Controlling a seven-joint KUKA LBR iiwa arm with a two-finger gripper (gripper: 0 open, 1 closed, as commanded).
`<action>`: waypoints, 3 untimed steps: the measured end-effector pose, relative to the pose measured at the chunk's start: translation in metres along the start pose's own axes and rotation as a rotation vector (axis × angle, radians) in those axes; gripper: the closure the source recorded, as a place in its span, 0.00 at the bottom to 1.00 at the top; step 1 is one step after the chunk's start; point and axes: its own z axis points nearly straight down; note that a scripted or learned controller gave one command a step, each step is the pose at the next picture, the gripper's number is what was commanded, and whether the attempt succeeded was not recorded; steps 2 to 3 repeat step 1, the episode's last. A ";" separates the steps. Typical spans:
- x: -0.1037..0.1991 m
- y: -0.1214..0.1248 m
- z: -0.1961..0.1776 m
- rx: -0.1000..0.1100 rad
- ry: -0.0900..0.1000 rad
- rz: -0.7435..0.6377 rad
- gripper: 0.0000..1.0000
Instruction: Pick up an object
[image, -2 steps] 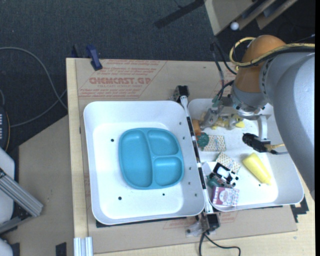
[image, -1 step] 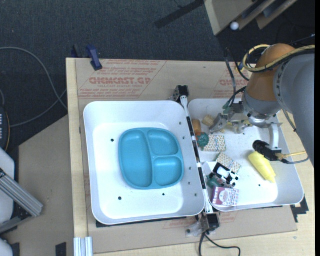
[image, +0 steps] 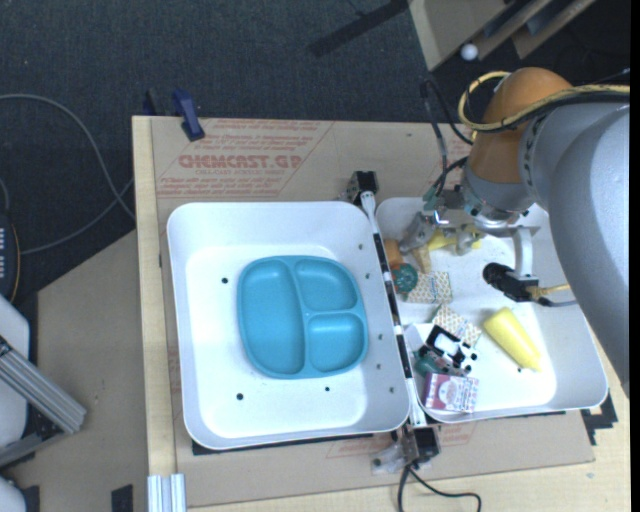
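My gripper (image: 443, 232) hangs low over the far left part of the right bin (image: 570, 385), under the orange-banded wrist. Just left of it lies a tan and yellow object (image: 415, 242), very close to the gripper; I cannot tell if they touch. In front of that are a small orange piece (image: 393, 254), a teal ball (image: 404, 279) and a checkered cloth pad (image: 430, 289). A yellow cone-shaped object (image: 512, 335) lies at mid-right. Near the front left sit a black-and-white toy (image: 445, 346) and a red-and-white packet (image: 447, 391).
The left bin (image: 200, 380) holds a blue divided plate (image: 300, 315) in its middle. The two bins meet along a ridge (image: 385, 290) with black clips at both ends. The grey arm covers the right bin's far right corner.
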 end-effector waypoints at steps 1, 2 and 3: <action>0.000 -0.001 -0.010 0.002 -0.001 -0.002 1.00; 0.000 -0.001 -0.010 0.002 -0.001 -0.002 1.00; 0.000 -0.001 -0.010 0.002 -0.001 -0.002 1.00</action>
